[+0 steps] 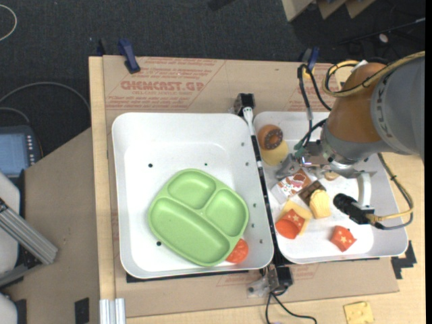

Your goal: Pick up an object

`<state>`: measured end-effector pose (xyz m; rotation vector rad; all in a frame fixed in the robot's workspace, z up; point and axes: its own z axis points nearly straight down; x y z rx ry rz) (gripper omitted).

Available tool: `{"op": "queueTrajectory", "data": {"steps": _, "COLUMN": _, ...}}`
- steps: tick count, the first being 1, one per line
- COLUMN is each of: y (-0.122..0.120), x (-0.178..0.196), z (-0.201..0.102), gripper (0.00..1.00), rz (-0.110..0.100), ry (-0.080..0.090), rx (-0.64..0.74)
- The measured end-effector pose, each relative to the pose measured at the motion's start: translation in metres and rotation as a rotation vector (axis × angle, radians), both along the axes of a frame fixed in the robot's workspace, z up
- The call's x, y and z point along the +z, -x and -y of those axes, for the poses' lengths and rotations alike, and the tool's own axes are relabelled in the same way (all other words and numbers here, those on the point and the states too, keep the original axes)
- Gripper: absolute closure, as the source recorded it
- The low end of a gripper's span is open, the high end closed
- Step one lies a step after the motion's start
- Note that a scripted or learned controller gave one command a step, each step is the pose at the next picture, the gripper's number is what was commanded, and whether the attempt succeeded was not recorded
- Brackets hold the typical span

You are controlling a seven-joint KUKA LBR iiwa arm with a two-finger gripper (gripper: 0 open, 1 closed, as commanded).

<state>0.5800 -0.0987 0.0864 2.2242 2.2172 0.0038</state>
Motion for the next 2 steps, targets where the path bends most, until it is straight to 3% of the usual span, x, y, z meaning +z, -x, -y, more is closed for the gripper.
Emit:
{"op": "queueTrajectory", "data": {"steps": 1, "y": -0.012, "x": -0.002, "z": -0.004, "gripper": 0.0, "rz": 0.0, "ry": 0.001, "rx": 0.004}}
{"op": "queueTrajectory", "data": {"steps": 2, "y": 0.01, "x": -0.001, "z": 0.001, "gripper": 0.0, "rz": -0.006, "ry": 0.0, "rx": 0.002}}
